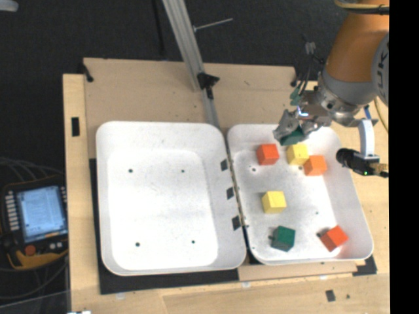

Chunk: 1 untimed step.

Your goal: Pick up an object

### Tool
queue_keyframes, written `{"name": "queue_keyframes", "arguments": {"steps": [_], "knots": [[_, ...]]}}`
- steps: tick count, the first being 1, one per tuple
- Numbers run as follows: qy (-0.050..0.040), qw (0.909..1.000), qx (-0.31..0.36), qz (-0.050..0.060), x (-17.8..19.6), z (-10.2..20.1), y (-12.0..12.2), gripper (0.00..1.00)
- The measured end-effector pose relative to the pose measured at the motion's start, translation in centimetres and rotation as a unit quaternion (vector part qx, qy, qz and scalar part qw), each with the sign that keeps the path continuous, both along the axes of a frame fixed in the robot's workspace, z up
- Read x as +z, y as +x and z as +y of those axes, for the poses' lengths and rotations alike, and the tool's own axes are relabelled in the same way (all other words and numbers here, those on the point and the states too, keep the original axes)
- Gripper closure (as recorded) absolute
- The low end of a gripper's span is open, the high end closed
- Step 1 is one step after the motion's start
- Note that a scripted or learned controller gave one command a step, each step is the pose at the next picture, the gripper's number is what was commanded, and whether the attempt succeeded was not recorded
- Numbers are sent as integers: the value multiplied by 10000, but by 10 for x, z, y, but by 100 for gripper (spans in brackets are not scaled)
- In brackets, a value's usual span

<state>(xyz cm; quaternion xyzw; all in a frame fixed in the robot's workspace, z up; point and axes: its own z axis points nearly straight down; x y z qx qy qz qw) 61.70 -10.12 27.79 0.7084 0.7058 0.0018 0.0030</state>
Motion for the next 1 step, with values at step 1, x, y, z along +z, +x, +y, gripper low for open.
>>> {"name": "queue_keyframes", "arguments": {"steps": [1], "knots": [[12,10000,49,38,-15,52,-2,100]]}}
